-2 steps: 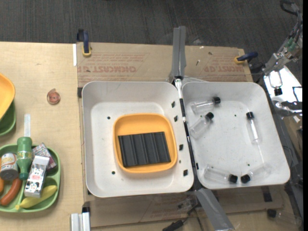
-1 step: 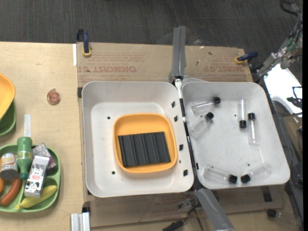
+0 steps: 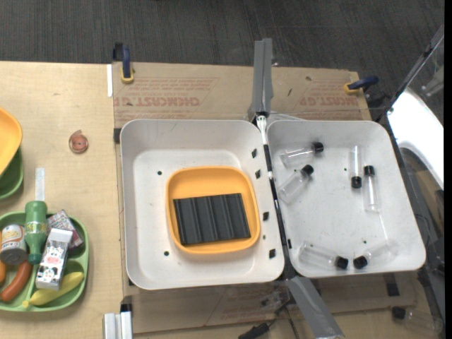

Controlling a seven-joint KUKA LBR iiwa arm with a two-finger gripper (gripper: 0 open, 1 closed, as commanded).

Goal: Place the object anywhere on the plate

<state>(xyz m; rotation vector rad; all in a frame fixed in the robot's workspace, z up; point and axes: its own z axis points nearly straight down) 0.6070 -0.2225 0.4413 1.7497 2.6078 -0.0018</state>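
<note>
At the start: nothing picked yet. Can't tell claw's state. Next: grab a vial (image 3: 369,189), carry to plate (image 3: 210,176).

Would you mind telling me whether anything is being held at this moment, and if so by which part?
Nothing is seen held: the dark ridged object lies flat on the orange plate in the left bin, and the clear vials lie loose in the right bin.

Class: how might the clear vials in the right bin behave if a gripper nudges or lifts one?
The vials lie on their sides and look cylindrical, so a nudge would probably roll them. Their clear, smooth walls suggest a slippery grip, and they look light.
</note>
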